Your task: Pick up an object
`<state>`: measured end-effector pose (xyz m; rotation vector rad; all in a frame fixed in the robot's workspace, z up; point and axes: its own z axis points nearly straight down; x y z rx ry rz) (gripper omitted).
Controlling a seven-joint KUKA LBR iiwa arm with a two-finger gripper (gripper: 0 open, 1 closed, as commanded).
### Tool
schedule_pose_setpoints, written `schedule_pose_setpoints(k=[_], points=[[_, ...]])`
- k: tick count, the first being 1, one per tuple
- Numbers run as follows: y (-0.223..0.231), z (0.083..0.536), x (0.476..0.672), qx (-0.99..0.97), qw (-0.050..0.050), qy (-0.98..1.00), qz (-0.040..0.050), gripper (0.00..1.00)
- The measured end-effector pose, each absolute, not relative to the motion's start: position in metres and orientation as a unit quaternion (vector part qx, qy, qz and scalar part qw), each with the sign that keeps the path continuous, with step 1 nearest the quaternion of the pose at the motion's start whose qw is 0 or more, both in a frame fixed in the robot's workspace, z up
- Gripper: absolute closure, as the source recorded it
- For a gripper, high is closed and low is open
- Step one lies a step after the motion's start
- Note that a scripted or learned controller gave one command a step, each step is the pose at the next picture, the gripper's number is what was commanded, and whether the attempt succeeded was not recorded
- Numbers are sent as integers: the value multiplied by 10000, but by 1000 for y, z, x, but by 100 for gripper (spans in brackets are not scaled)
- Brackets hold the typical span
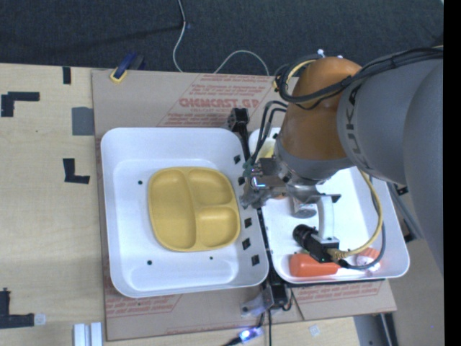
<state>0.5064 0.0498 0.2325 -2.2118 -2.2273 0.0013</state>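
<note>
From the camera view above the counter (43, 215), two shallow white bins sit side by side on a brown cardboard sheet (209, 99) printed with red lettering. The left bin (115, 157) holds a yellow plate (193, 209) divided into three compartments. It lies flat near the middle of the bin floor, a little toward the wall shared with the other bin, and nothing touches it.

The grey arm (403, 121) comes in from the right and hangs over the right bin (392, 258), its orange band (320, 85) above the bin's far end. The wrist covers much of that bin. The pincer (304, 209) points down into the right bin, close to the shared wall. The wrist hides most of it, so I cannot tell whether it is spread or pressed together, and nothing can be seen pinched in it.

An orange thing (313, 267) lies on the floor of the right bin in its near corner, against the front wall. It is just nearer the camera than the pincer and appears apart from it.

Black tape marks (72, 171) are stuck on the pale counter to the left of the cardboard. A small blue and yellow item (124, 67) rests at the cardboard's far left corner. A thin white cable (176, 27) runs across the dark floor beyond.
</note>
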Motion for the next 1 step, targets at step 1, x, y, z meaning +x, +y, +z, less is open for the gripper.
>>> schedule_pose_setpoints(k=[1], points=[[94,223,491,-7049,17,-7093,13,100]])
